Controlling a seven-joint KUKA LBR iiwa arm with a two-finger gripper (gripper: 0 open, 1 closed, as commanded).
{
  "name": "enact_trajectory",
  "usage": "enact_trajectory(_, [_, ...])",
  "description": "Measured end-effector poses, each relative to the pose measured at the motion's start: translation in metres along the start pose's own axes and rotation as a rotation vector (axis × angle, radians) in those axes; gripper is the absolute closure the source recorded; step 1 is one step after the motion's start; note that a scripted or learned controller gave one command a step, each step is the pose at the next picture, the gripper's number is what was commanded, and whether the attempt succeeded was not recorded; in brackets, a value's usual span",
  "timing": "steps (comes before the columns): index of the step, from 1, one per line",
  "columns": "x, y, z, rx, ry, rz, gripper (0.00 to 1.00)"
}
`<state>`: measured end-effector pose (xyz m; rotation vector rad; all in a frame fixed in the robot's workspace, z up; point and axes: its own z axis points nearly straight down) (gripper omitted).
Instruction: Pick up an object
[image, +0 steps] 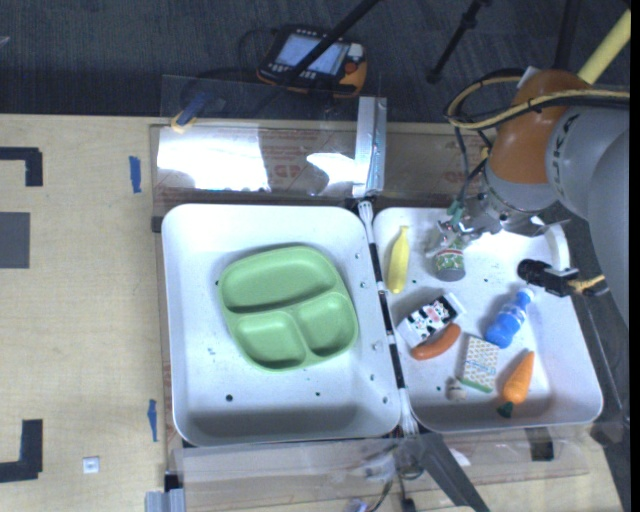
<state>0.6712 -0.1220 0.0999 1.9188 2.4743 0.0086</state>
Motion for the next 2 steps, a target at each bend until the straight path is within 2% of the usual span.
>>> enact_trajectory(1, [0.089,-0.012,-0.085,0.009,0.005,-0.061,1.00])
enact_trajectory(2, [0.068,0.009,-0.087,0.009,0.002,0.248,1.00])
